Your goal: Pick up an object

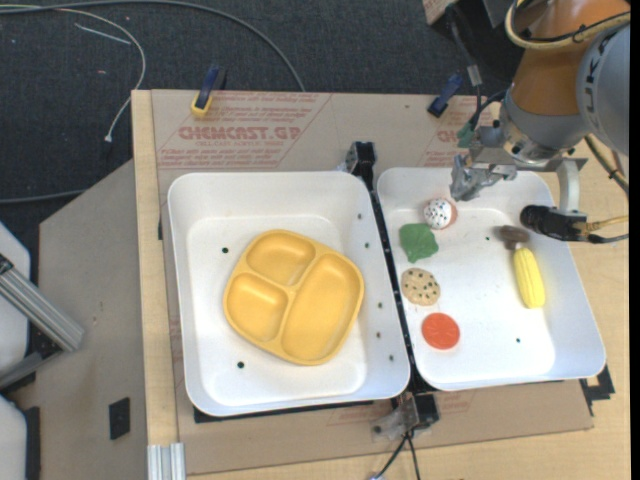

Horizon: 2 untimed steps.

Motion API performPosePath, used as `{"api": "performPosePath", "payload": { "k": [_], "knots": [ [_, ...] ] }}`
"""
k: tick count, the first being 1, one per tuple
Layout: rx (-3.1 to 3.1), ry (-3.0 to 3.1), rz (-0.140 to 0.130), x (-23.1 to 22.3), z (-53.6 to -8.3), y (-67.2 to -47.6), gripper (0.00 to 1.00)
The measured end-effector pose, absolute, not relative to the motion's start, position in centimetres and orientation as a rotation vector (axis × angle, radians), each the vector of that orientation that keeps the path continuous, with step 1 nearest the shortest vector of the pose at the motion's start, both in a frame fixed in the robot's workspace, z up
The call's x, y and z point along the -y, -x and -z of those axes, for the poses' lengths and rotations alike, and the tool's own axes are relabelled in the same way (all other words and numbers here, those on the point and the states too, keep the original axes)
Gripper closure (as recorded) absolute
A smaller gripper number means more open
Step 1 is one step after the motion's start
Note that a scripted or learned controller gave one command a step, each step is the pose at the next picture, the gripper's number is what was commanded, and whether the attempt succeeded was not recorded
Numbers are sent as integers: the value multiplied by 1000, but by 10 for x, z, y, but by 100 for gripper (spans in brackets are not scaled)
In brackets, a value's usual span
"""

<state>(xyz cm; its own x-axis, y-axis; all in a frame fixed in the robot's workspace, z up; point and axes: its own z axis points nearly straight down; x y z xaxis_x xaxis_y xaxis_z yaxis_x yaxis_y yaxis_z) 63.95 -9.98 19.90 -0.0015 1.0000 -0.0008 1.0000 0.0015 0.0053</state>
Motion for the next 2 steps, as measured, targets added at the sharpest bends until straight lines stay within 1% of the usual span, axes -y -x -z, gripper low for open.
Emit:
{"api": "performPosePath", "payload": {
  "k": [1,2],
  "knots": [
    [-2218,-2215,-8,103,-262,-635,100],
    [-2221,-2218,-2,102,-260,-635,100]
  ]
}}
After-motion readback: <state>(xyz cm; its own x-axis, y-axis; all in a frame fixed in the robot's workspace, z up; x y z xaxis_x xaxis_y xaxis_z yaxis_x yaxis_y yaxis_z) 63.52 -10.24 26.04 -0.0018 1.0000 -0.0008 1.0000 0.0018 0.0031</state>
